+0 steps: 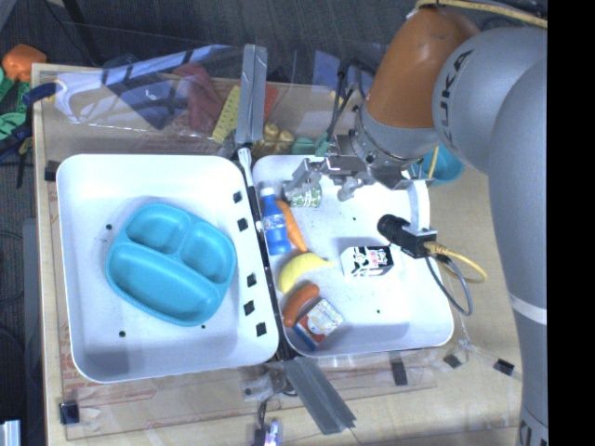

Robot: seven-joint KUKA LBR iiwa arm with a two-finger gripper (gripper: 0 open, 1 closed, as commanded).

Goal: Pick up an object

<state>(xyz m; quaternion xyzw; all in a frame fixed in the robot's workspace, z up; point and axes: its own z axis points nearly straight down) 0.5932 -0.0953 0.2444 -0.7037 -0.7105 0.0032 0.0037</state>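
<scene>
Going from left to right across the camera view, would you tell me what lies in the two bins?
Blue divided tray in the left bin → blue bottle → yellow banana → black-and-white box in the right bin.

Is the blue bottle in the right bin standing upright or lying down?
Lying down. The blue bottle rests on its side along the left wall of the right bin, beside the carrot.

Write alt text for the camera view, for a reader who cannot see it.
A grey robot arm with an orange band reaches from the right, its claw low over the far end of the right white bin, by a small crumpled item. Along that bin's left side lie a blue bottle, carrot, banana and packet. The left bin holds a blue divided plate.
</scene>
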